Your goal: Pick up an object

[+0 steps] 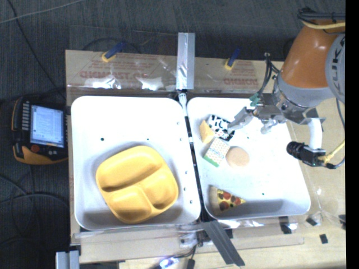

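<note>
Seen from above at a slant, two shallow white bins sit side by side on the tabletop [78,60]. The left bin [90,114] holds one thing: a yellow plastic tray [136,182], rounded, glossy, moulded into three compartments, lying in the lower middle of the bin.

The right bin [280,172] holds a cluster of small objects toward its left side. Nearest the upper left is a black-and-white spotted block [220,125], touching a tan wedge-shaped piece [205,131] just to its left. Below these lies a small flat box with a dotted white face and green edge [216,149], tilted. Just right of it sits a smooth, round, peach-coloured disc [238,157]. Well apart, at the lower left of this bin, lies a toy pizza slice [226,199], triangular with red and dark spots.

The arm enters from the upper right of the frame, its orange band [311,49] above grey wrist parts. The pincer [251,115] hangs over the upper middle of the right bin, its thin fingers spread apart and holding nothing, one tip close to the spotted block.

At the left edge of the frame, off the tabletop, lies a handheld control pendant [40,129] with a lit screen.
</note>
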{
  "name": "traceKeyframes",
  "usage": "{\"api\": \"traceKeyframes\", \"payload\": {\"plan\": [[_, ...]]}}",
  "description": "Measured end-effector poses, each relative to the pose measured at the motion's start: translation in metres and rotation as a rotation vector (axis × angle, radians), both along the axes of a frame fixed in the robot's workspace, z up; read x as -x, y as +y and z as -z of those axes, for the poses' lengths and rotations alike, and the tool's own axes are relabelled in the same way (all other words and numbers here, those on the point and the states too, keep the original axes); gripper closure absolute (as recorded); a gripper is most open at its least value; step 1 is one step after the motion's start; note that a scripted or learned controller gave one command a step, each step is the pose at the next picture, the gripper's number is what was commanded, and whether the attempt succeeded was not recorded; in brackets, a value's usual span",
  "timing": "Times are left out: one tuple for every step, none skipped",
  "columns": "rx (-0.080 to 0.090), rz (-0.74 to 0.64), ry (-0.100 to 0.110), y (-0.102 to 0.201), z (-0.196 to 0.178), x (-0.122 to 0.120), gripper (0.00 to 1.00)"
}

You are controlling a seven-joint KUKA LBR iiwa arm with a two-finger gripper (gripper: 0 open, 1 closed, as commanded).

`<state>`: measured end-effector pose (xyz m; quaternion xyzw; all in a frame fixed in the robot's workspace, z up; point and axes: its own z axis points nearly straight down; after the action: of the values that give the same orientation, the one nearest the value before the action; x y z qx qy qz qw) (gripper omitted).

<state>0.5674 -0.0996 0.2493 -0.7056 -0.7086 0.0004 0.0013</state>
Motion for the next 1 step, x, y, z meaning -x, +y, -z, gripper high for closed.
{"api": "traceKeyframes", "payload": {"plan": [[0.000,-0.135,0.001,-0.0108,0.1166,-0.0284,0.00]]}}
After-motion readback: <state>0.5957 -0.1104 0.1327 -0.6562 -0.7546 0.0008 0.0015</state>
